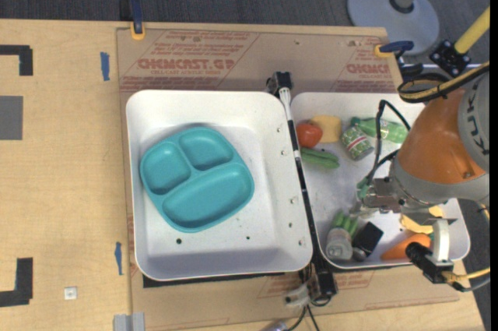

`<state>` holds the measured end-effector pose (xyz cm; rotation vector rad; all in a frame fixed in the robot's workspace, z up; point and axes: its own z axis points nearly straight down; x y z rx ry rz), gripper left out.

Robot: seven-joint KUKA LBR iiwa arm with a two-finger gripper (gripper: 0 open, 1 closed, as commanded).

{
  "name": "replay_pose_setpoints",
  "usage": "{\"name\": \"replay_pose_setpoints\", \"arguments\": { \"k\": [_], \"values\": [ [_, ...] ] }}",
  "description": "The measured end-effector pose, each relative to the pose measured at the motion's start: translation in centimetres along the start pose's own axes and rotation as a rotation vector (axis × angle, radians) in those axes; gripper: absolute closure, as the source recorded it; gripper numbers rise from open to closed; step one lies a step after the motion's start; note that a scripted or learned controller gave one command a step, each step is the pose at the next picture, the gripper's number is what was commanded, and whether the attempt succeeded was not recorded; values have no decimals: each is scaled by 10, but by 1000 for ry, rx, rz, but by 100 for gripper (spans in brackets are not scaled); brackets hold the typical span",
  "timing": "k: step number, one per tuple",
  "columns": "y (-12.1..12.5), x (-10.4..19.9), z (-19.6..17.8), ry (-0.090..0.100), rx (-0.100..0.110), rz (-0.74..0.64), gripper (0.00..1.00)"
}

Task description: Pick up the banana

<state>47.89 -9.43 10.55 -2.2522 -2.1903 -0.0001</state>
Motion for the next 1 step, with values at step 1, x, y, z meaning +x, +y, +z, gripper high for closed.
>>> {"name": "replay_pose_setpoints", "arguments": {
  "k": [1],
  "values": [
    [0,0,0,0,-1,-1,0]
  ]
}}
